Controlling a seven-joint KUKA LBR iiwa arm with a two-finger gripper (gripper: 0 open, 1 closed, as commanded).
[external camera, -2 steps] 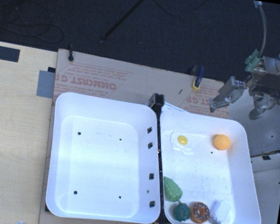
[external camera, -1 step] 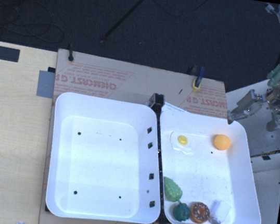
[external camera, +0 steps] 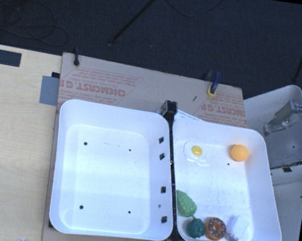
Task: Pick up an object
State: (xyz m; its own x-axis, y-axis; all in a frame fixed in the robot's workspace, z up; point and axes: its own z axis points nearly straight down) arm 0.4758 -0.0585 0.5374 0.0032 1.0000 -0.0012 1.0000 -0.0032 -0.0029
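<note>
The right bin [external camera: 269, 193] holds several small objects. An orange ball [external camera: 239, 152] lies near its far right corner, with a toy fried egg [external camera: 197, 152] to its left. Along the near edge sit a light green lumpy piece [external camera: 185, 203], a dark teal piece [external camera: 196, 228], a brown sprinkled donut [external camera: 215, 228] and a pale whitish object [external camera: 238, 227]. The teal piece and the donut touch each other. The ball and the egg lie apart from everything else.
The left bin [external camera: 58, 165] stands beside the right one, and black clips [external camera: 163, 190] join them along the shared wall. Both rest on cardboard [external camera: 144, 90] held by a blue clamp [external camera: 214, 84]. A grey plate with a metal bracket [external camera: 285, 117] lies to the right.
</note>
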